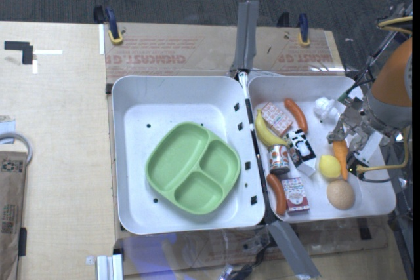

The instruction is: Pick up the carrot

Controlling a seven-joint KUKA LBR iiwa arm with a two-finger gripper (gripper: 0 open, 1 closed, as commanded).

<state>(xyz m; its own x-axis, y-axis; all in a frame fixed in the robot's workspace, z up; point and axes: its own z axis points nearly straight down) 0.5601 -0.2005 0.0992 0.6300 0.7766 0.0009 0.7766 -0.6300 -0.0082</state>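
1. Looking down, we see the bench point(52, 141) carrying two white bins side by side, with bare wood stretching wide to the left.
2. We find the left bin point(131, 101) holding a green divided plate point(192, 168), with open white floor around it, most of it toward the far rim.
3. We find the right bin point(308, 85) crowded: a banana point(264, 131) by the shared wall, two snack boxes, a can point(279, 159), two sausages, a black-and-white item point(301, 145), a lemon point(329, 167) and a tan egg-shaped ball point(340, 194).
4. We see the arm point(394, 85) coming over that bin's right rim, its gripper point(350, 134) low by the right wall; we cannot tell how its fingers stand.
5. We spot the carrot point(340, 155) lying near the right wall, just beside the lemon and directly at the gripper; we cannot tell whether they touch.
6. We note a white crumpled thing point(324, 108) in the far right corner, and little free floor between the carrot and the rim.
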